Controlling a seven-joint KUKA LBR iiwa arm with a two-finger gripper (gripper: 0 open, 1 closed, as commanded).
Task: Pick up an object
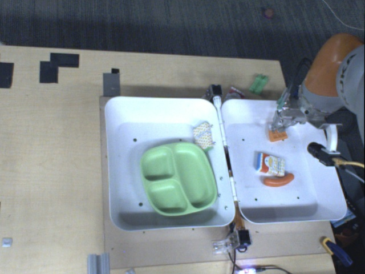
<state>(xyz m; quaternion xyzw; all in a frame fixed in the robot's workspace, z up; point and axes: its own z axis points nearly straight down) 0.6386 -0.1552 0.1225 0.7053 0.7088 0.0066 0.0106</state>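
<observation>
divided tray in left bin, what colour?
Light green; the divided tray shows in the camera view.

The pale wooden desk (51,170) carries two white bins: the left bin (117,153) and right bin (319,198) side by side, touching.

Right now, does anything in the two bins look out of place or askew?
Mostly tidy. The green divided tray sits skewed in the left bin, and a small patterned item leans against that bin's right wall, beside the tray's corner.
</observation>
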